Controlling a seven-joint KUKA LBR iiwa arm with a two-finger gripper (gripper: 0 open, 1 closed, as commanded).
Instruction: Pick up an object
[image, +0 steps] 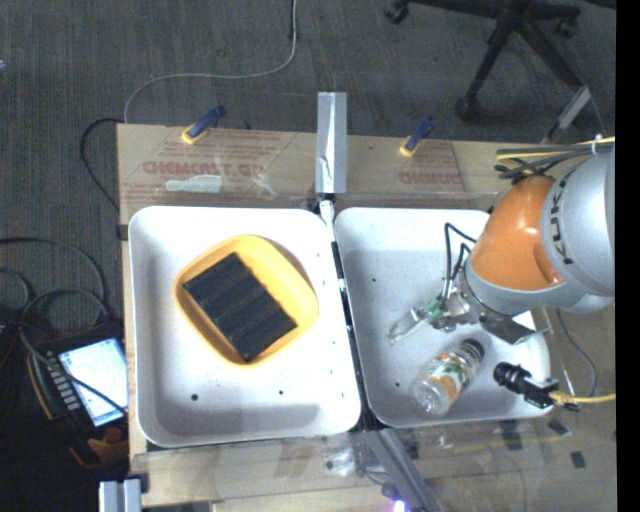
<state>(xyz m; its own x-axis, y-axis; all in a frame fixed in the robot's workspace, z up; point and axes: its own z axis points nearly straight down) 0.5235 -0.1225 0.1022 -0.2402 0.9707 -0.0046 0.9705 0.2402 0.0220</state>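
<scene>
Two white bins sat side by side on a cardboard-covered bench (230, 165). The left bin (150, 400) held a yellow dish (292, 268) near its middle, with a black ridged slab (240, 305) lying flat in the dish, turned at a slant to the bin walls. The right bin (390, 250) held a clear plastic bottle (445, 378) with a dark cap, on its side near the front wall, cap end pointing up-right. The arm (585, 230) came in from the right over the right bin, its orange band (510, 250) above the wrist. The gripper (410, 322) was low in the right bin, just above and left of the bottle, near it but not touching as far as could be seen. Nothing visible was held. Could not tell whether the gripper was spread or pressed together; too small and glary. Two blue-and-yellow clamps (203, 124) sat at the bench's back edge. A lit tablet (95, 375) lay on the floor to the left.
</scene>
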